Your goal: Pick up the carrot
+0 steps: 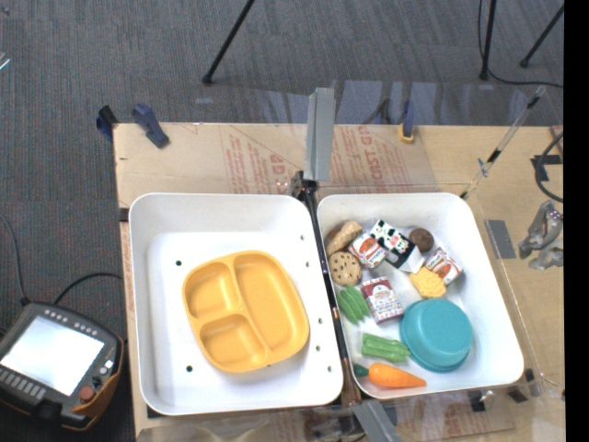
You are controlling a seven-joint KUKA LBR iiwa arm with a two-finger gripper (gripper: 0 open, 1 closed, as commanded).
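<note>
One carrot [396, 376] is lying at the right bin's [488, 274] lower edge; the claw [543, 238] is hovering outside it, its opening unclear.

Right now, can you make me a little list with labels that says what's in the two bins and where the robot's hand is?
left bin: a yellow divided plate
right bin: toy food and a teal bowl
carrot: near front edge of right bin, lying flat, just in front of a green vegetable
cookie: near the right bin's left wall
gripper: outside the bins, at the view's right edge, far from the carrot
carrot picked up: not yet
</note>
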